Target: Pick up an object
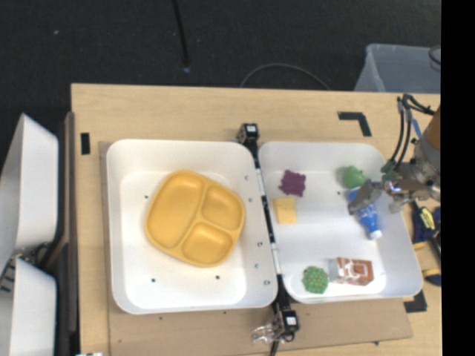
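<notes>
Fingers (375,190) are hovering low over the right bin (326,273); grip state I cannot tell. Blue object (368,217) is lying just below them, green object (353,176) just beside. Nothing is visibly lifting yet, so grasp and lift are remaining.

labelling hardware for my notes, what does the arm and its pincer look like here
The arm shows an orange-brown band at the right edge, with dark cables looping beside it. Below sits a grey metal wrist block leading to the pincer, which looks grey and dark with small blue-tinted parts. Finer detail is too blurred to tell.
</notes>
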Tool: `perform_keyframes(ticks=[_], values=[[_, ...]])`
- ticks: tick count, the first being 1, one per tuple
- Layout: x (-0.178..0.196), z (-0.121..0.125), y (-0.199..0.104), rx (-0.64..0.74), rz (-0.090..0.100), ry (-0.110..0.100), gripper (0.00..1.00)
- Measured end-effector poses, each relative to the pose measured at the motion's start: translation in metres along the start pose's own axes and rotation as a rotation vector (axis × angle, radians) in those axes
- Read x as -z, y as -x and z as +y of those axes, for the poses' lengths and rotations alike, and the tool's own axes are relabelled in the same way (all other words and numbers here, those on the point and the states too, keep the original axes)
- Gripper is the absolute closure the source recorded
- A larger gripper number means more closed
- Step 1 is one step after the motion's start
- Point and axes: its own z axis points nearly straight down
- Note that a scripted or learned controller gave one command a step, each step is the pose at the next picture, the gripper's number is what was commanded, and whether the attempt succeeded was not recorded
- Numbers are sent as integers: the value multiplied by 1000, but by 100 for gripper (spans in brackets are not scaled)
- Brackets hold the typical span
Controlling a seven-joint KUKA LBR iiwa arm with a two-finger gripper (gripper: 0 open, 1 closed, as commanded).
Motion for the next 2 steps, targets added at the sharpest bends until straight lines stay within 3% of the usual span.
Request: perform_keyframes(ticks=[1, 2], values=[[6, 2, 0, 3, -2, 11, 0], [-43, 2, 11, 1, -2, 7, 0]])
